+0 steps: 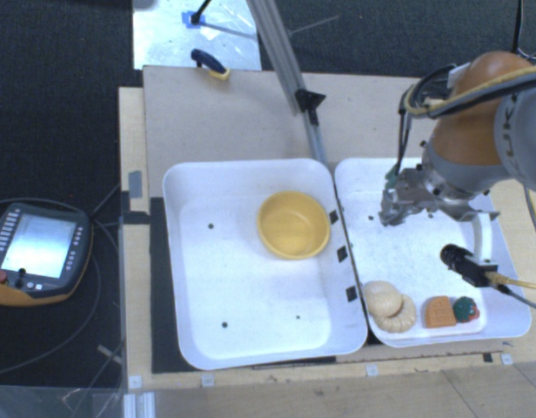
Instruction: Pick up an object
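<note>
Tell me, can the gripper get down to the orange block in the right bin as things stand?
Probably yes: the orange block lies uncovered near the bin's front edge, the gripper hangs farther back, and bare floor lies between.

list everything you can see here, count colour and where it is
bins: 2, white, side by side on the bench
bowl: 1, yellow, upper middle of the left bin
bread-like pieces: 2, beige, touching, near corner of the right bin
orange block: 1, orange, beside the bread-like pieces
green and red item: 1, beside the orange block
pendant: 1, grey and orange, on the floor at left
clamp: 1, dark and yellow, bench far edge
gripper: 1, grey, over the right bin
</note>
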Tool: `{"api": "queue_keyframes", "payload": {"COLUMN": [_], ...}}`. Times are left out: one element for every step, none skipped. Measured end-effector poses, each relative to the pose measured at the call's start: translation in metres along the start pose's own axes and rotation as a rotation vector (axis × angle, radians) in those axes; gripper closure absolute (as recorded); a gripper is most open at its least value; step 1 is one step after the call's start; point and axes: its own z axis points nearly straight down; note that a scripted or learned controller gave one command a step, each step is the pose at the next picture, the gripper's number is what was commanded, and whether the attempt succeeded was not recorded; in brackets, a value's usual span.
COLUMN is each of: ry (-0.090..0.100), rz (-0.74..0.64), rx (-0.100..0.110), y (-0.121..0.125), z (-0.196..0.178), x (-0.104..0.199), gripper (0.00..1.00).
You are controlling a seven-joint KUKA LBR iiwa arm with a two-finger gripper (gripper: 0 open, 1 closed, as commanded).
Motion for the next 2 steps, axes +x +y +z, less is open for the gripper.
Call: {"api": "queue_keyframes", "payload": {"ry": [0.0, 0.0], "rz": [0.0, 0.0], "rx": [-0.001, -0.001], "y": [0.019, 0.048], "z": [-0.006, -0.018], "x": [0.041, 0.09], "gripper": [1.0, 1.0]}}
